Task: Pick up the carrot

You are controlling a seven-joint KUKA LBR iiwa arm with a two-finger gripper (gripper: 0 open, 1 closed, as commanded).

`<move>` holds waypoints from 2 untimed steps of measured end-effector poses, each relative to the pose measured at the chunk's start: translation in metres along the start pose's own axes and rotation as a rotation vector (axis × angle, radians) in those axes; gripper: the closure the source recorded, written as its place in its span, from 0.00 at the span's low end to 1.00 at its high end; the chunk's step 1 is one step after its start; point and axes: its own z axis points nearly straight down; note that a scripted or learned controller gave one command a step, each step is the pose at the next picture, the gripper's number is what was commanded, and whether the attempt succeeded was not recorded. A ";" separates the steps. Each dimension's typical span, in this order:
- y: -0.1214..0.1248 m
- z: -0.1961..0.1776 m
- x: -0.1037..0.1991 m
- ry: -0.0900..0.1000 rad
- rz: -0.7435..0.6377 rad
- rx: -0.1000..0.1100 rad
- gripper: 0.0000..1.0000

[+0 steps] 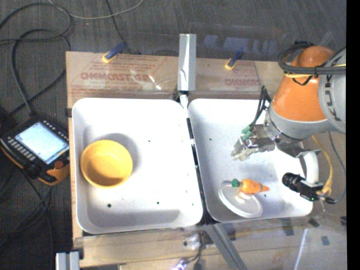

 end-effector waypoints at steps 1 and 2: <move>0.000 0.000 0.000 0.000 0.000 0.000 0.00; -0.024 0.126 -0.029 0.001 -0.251 0.001 0.00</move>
